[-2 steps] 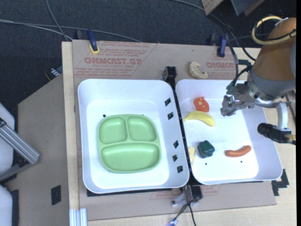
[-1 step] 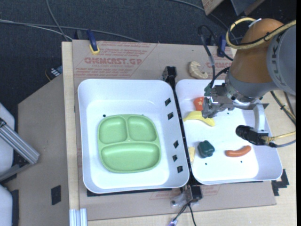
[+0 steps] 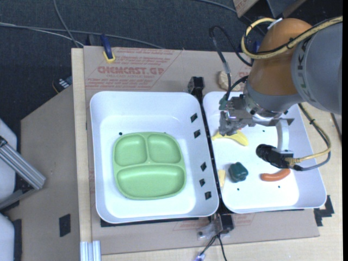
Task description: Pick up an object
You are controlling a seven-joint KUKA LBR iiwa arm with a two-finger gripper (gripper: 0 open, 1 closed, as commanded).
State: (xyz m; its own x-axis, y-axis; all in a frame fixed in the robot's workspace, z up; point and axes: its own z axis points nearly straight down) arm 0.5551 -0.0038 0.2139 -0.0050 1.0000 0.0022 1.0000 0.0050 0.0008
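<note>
Camera view: tool (image 3: 228,125) low in right bin (image 3: 304,192), over banana (image 3: 234,139); finger state cannot tell. Nothing lifted yet; grasp and lift remain. Sausage (image 3: 275,175), green block (image 3: 237,172) untouched.

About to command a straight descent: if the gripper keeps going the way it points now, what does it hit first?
Most likely the yellow banana lying in the right bin; the gripper hangs right over its left end. Height above it is unclear from this slanted view.
</note>
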